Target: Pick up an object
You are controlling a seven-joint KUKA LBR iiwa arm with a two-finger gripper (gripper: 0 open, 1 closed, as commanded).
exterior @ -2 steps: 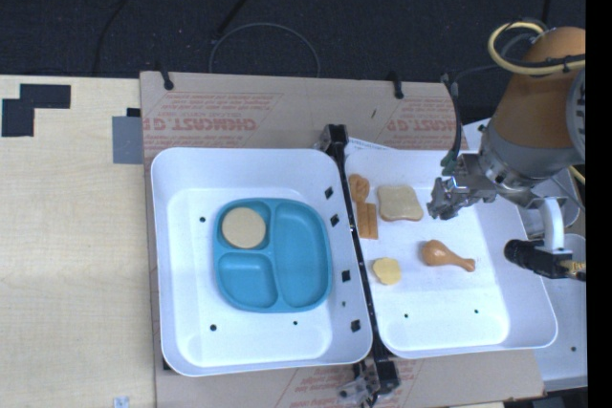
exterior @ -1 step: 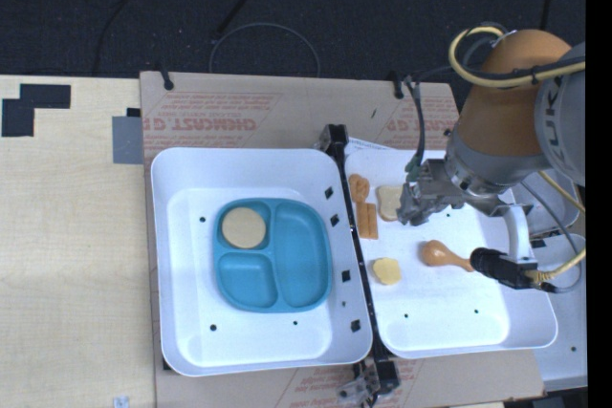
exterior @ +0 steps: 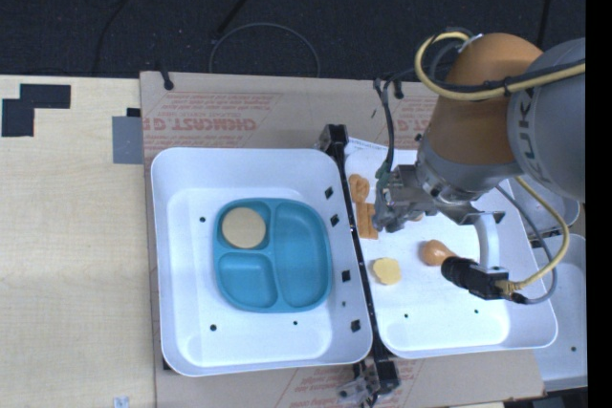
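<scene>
The grey arm with its orange band reaches in from three o'clock, and its pincer (exterior: 390,217) hangs low over the right shallow white bin (exterior: 478,339), beside the bin's nine o'clock wall; how it is set cannot be told. An orange stick-shaped piece (exterior: 364,221) lies just beside it at nine o'clock. A pale yellow round piece (exterior: 386,271) lies at six o'clock, an orange rounded lump (exterior: 434,251) at four. The left white bin (exterior: 182,234) holds a blue compartment tray (exterior: 287,272) with a tan disc (exterior: 243,226) at its ten o'clock compartment.

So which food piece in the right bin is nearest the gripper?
The long orange piece by the divider, just left of the gripper; the pale round slice and orange lump lie farther.
</scene>
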